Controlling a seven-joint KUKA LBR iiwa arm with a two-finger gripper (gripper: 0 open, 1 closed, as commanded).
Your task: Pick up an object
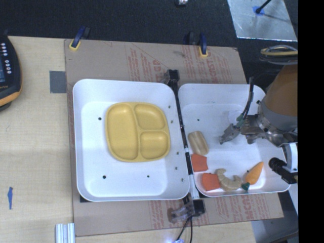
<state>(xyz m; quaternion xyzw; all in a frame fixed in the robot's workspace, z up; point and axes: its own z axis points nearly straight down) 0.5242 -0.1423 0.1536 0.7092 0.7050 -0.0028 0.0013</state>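
- Nearest the camera, the carrot (254, 172) and curved pastry (228, 180) lie along the right bin's (212, 91) near wall.
- Fingers (229, 134) look nearly closed, holding nothing, above bare floor.
- Carrot: light, stiff, smooth; grip mid-body.

Printed matter: faint red lettering is seen in strips on the brown cardboard sheet (223, 67) under the two white bins, along its top, left and bottom margins; too blurred to be read. Small markings are seen on the black-and-orange handheld device (7, 70) at far left; illegible.
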